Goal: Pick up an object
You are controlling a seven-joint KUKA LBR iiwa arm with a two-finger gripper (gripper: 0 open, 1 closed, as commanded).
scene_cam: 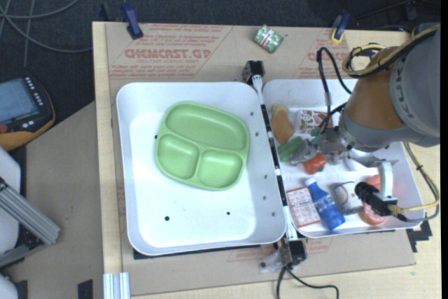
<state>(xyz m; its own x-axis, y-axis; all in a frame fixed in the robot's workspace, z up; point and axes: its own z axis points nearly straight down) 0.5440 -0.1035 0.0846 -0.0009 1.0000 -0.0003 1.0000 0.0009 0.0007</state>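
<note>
Nearest the camera, at the bench's 6 o'clock edge: black clamp hardware (290,252) with a cable trailing off, sitting at the seam between the two bins.

Left shallow white bin (140,150): holds a light green three-compartment plastic plate (203,145), lying flat, toward the bin's 12 o'clock half. A few small dark specks sit on the floor near 6 o'clock.

Right shallow white bin (294,89): cluttered.
- Tan rounded object (282,124) at its 10 o'clock corner.
- Dark green object (290,149) just below the tan one.
- Small orange-red piece (314,164) near bin centre, just beside the green one.
- Blue plastic bottle (327,206) at 7 o'clock, lying tilted, touching a red-and-white printed card (300,205) on its 9 o'clock side.
- Pinkish round object (373,217) at 5 o'clock, partly under black hardware.
- Printed packet (308,119) at 12 o'clock.

Grey arm with orange band (378,105) comes in from 3 o'clock and covers the right bin's upper right. Gripper (329,143) is down low among the clutter near bin centre, close to the green and orange-red pieces. Cannot tell its state; nothing visibly gripped.

Outside the bins: small green-and-white wrapped object (268,38) on the cardboard at 12 o'clock, and blue clips (130,19) at the board's far corners.
</note>
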